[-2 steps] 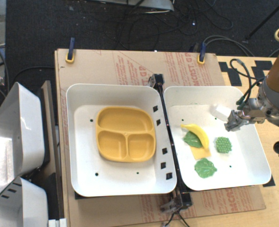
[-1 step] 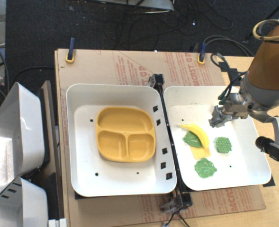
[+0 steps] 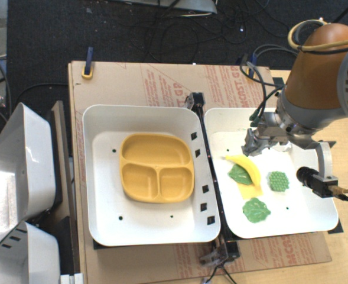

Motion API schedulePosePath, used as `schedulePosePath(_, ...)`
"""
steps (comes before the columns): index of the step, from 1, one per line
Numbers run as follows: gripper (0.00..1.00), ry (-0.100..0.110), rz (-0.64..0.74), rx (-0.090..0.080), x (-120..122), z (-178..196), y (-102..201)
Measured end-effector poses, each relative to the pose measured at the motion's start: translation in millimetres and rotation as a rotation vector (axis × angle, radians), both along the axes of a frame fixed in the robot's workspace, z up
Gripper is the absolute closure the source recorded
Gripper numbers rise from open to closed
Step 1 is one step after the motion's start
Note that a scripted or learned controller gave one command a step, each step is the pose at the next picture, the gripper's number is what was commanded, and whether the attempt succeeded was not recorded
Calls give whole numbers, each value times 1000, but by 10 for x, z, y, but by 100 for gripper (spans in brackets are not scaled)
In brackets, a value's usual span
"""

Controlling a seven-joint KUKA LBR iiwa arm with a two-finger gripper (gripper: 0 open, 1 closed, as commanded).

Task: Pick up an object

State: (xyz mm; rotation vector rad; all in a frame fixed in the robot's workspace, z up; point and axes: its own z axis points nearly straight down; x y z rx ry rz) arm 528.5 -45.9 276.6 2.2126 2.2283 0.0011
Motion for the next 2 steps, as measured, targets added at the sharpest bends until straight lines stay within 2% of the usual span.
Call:
schedulePosePath(1, 100, 1, -1, 0, 180, -171, 441)
schedulePosePath(2, 100, -1, 0, 1, 387, -158, 982)
